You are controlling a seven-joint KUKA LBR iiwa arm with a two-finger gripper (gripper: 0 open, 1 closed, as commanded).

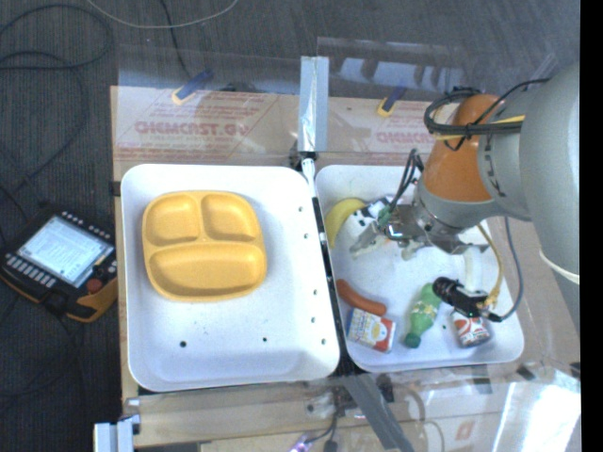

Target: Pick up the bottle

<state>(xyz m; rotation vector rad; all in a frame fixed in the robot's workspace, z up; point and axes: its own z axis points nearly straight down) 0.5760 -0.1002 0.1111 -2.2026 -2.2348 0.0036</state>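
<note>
A small green bottle (422, 314) lies tilted on the floor of the right bin (415, 358), near its front wall. My gripper (387, 245) hangs over the middle of that bin, behind and to the left of the bottle and apart from it. Its two fingers (364, 242) stand spread open with nothing between them. A yellow banana (341, 218) lies just left of the fingers.
A red sausage (363, 298) and a small red and white carton (368, 330) lie left of the bottle. To the bottle's right stands a red and white can (470, 330). The left bin (283, 347) holds a yellow compartment plate (203, 244).
</note>
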